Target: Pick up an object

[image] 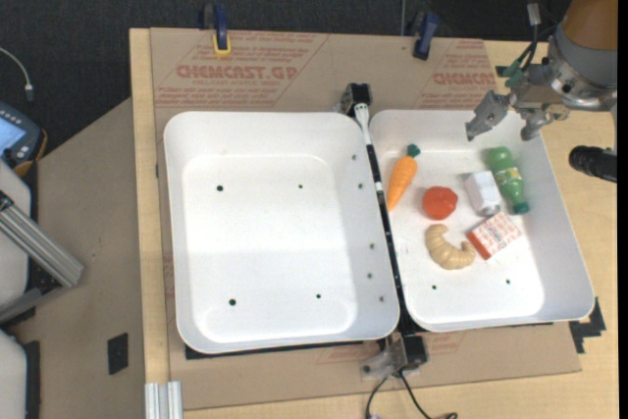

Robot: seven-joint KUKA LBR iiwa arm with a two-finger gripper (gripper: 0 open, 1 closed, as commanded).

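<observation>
Gripper (508, 115) upper right, jaws wide, holding nothing, above bottle (507, 178); carrot (401, 180) and tomato (441, 202) lie left of it.

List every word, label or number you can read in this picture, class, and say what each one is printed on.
"CHEMCAST GP": red print on the brown board behind the left bin.
The same red print repeats on that board behind the right bin, but there it is too blurred to read letter by letter.
The red and white packet and the green bottle carry markings too small to read.
The screen at the left edge is too blurred to read.
</observation>
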